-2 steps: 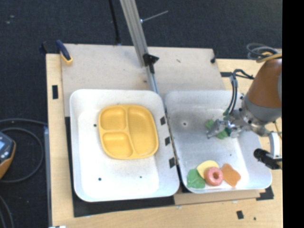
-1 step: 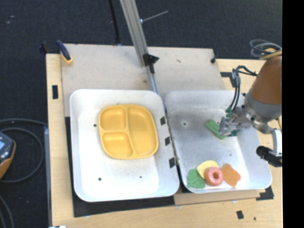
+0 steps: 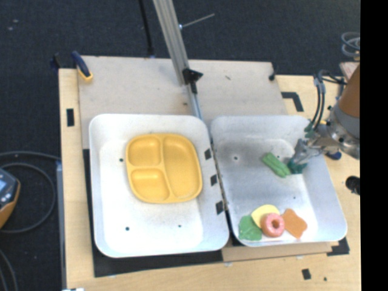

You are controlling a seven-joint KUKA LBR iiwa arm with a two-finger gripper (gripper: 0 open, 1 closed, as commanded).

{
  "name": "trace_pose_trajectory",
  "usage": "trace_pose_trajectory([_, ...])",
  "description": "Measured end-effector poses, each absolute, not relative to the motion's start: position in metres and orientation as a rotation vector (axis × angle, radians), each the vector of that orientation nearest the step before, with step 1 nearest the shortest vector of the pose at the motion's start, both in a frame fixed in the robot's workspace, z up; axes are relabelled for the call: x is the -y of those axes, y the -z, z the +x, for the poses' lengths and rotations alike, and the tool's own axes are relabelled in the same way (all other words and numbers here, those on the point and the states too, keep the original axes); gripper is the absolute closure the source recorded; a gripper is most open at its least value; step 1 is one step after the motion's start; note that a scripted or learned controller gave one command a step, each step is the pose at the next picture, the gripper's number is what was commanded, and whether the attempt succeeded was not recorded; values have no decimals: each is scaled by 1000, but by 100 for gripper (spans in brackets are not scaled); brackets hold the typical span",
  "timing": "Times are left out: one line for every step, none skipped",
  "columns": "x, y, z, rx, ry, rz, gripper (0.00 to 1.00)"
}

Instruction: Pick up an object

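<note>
One green block point(image 3: 276, 165) lies in the right bin point(image 3: 242, 180), its right end touching my pincer point(image 3: 297, 164); whether my pincer is apart or clamped, I cannot tell. Toward the near edge from the block sit four small things: green, yellow, a pink ring point(image 3: 273, 225), and orange. One yellow divided plate point(image 3: 163, 167) fills the left bin point(image 3: 109, 223). Two bins share the table point(image 3: 139, 83).

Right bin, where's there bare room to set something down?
In the right bin, the far-left floor is bare, between the shared wall and the green object at the gripper. The middle strip is free too. The near edge is crowded: green piece, yellow piece, pink ring, orange piece.
</note>
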State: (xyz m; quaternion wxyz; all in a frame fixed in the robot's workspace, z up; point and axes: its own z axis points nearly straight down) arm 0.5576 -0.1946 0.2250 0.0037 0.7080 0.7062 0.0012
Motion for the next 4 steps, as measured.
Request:
trace_pose_trajectory([196,-259,559,-2221,-3,2215,100])
trace_pose_trajectory([138,-250,573,-2230,-2,2213,100])
trace_pose_trajectory([91,-241,583,-2230,-1,2215,100])
trace_pose_trajectory([37,-243,588,-2230,-4,2212,100])
